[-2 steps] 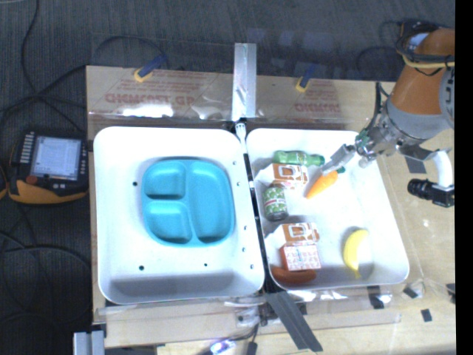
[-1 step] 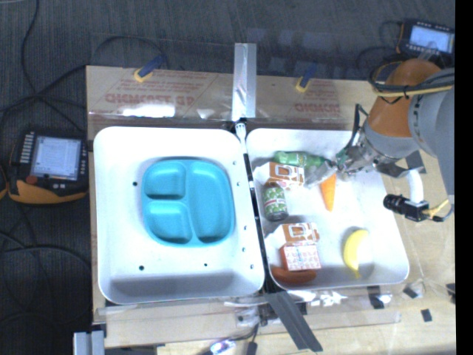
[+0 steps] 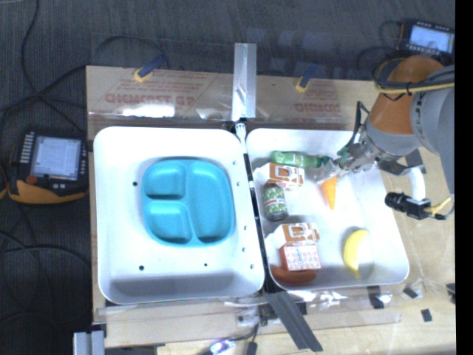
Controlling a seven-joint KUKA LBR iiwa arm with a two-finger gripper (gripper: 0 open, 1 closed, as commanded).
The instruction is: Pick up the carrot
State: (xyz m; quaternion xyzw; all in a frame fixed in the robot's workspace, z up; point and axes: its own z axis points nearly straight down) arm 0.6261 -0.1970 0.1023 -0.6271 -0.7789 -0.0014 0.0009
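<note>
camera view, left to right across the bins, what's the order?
Blue divided tray → green can → carrot → banana → pincer sits up by the right bin's far side, above the carrot. The cartons overlap the can's column, so I left them out.

The bench (image 3: 111, 95) is a tan board set on dark carpet (image 3: 44, 50). Two white bins rest on it side by side: the left bin (image 3: 118, 272) toward 9 o'clock, the right bin (image 3: 384, 250) toward 3 o'clock, their inner rims touching. A metal bar (image 3: 244, 80) stands at 12 o'clock behind the seam, with clear plastic sheet (image 3: 170, 98) along the bench's far strip.
</note>
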